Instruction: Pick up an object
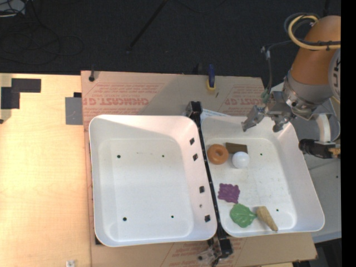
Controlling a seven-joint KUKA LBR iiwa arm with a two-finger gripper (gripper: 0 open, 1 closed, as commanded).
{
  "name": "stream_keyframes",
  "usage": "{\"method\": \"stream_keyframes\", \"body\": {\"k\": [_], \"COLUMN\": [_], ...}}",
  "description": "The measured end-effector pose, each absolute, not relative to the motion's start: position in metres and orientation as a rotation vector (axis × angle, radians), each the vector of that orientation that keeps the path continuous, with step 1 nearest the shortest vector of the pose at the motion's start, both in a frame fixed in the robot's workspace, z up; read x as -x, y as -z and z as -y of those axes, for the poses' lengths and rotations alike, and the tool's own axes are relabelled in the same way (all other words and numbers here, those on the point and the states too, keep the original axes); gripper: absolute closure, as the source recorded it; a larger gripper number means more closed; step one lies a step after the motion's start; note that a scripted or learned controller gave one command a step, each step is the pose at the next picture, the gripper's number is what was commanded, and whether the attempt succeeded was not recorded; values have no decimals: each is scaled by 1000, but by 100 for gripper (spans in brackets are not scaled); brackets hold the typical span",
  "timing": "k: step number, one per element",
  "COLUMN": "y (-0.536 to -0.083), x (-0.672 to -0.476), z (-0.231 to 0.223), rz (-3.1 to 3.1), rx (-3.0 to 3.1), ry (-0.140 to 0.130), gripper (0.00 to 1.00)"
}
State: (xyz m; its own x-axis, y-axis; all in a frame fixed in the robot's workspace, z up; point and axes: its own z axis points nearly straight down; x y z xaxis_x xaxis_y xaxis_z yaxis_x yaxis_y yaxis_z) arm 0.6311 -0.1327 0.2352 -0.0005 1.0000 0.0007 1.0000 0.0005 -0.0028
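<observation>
tan wooden wedge sat far below the spread, empty jaws of the two-finger gripper, which probably hovered high to clear the right white bin.

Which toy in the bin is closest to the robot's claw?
The dark brown block, at the far end of the right bin. It lies nearest the gripper, just ahead of the white ball and orange ring.

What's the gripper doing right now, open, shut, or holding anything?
Gripper: open, fingers spread, nothing between them. It hangs over the far edge of the right bin, above and apart from the objects in it.
</observation>
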Motion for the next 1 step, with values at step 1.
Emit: {"method": "stream_keyframes", "body": {"k": [1], "y": [-451], "x": [-606], "z": [103], "rz": [2229], "rx": [2223], "ry": [7], "gripper": [0]}}
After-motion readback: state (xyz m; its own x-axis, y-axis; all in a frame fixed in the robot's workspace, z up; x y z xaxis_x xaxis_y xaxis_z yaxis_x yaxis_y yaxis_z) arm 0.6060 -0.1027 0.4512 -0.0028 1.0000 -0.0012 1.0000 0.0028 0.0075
